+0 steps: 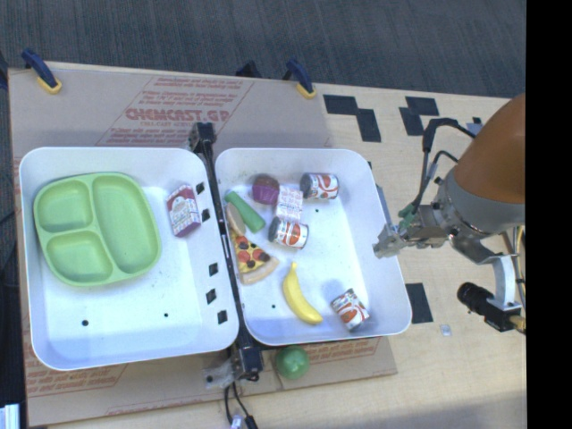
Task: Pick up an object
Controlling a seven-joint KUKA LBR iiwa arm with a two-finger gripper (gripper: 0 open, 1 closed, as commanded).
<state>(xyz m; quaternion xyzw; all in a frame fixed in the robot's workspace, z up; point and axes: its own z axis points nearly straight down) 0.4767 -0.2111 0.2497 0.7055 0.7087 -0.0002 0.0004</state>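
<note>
Jaws (390, 242) at right bin's (375, 199) outer rim, grip state unclear, can (349, 309) lower-left inside

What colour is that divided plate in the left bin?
Light green; the divided plate shows plainly in the camera view.

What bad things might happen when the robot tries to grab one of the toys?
1. The gripper sits over the right bin's rim, so it might bump that edge on its way in.
2. The purple toy, carton and two cans are crowded together, so it might nudge a neighbour or grab badly.
3. The cans lie on their sides and could roll away, like the one by the banana.
</note>
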